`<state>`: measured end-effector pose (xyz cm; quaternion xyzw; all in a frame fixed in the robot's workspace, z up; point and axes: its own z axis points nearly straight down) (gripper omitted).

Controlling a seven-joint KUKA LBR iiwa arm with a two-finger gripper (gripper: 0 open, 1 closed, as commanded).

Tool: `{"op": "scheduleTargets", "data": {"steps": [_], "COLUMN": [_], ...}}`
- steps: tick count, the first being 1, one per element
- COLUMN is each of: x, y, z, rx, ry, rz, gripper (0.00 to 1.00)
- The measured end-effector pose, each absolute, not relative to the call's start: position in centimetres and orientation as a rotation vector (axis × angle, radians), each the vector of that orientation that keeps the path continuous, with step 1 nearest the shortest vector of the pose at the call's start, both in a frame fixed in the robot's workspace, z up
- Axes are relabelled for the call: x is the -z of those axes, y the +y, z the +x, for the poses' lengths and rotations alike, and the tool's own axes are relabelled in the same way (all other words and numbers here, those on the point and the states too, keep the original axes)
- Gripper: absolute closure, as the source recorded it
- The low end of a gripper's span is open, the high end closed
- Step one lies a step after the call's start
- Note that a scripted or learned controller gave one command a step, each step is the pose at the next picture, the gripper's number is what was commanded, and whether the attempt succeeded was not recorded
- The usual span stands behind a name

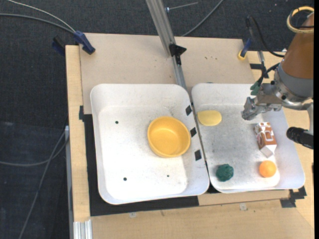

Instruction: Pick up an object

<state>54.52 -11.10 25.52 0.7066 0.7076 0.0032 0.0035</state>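
On the tan wooden counter (129, 59) sit two shallow white plastic bins. The left bin (114, 148) holds a round yellow plastic bowl (168, 136), upright, near its right wall. The right bin (234, 148) holds a pale yellow flat oval piece (210, 118) near its upper left, a dark green lumpy ball (225, 172) at the lower left, a small orange ball (267, 169) at the lower right, and a brown-and-white carton (265, 138) lying just above the orange ball. The grey gripper (250, 110) hangs over the right bin's upper right, above the carton; whether its tips are spread or closed I cannot tell.
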Motion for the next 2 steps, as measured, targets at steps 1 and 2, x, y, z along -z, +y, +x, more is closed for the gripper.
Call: {"op": "scheduleTargets", "data": {"steps": [1, 2], "x": [-28.3, -28.5], "y": [-11.1, -5.3], "z": [54.7, 54.5], "rx": [-0.009, -0.002], "ry": [2.218, 2.232], "rz": [2.215, 2.218], "gripper": [1.0, 1.0]}}
